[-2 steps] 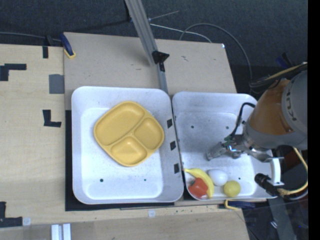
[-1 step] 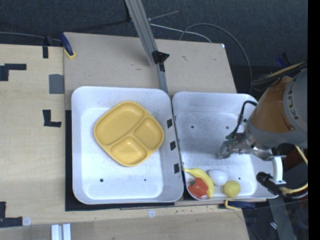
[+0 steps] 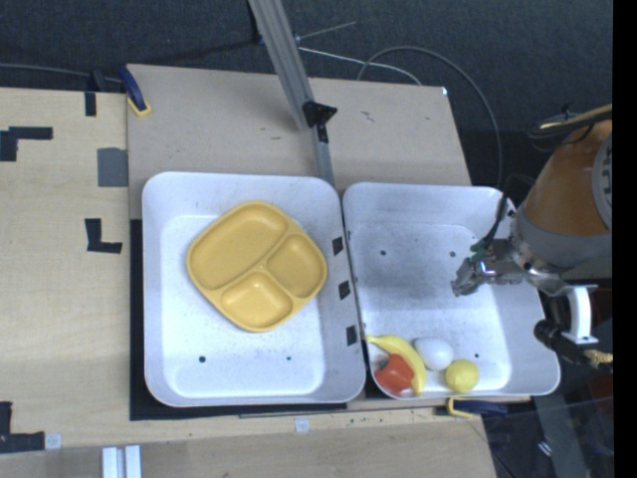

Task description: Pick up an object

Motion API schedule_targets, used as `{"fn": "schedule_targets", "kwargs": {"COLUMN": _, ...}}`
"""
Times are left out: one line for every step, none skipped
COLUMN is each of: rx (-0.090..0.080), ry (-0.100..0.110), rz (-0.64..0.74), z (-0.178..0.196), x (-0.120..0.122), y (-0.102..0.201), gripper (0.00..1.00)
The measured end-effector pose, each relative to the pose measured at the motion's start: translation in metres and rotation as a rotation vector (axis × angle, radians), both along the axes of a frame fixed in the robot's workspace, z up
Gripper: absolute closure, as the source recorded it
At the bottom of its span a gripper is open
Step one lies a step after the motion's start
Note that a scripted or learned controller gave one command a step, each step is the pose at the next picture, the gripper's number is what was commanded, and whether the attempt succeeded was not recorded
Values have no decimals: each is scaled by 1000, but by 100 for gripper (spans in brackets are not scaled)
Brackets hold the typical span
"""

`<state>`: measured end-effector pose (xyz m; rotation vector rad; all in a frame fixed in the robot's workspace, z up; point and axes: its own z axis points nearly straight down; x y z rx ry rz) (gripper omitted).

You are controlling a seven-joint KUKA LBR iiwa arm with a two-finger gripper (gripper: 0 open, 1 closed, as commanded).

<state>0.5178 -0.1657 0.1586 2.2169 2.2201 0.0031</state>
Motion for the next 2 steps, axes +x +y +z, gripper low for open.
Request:
{"fn": "schedule_targets", "kwargs": {"rx": 0, "ry": 1, "rz": -1, "z": 48, "x": -8, "y": -4, "gripper": 100}}
{"fn": "schedule_targets", "kwargs": {"rx": 0, "ry": -1, "rz": 1, "z": 101, "x": -6, "y": -4, "gripper": 100}}
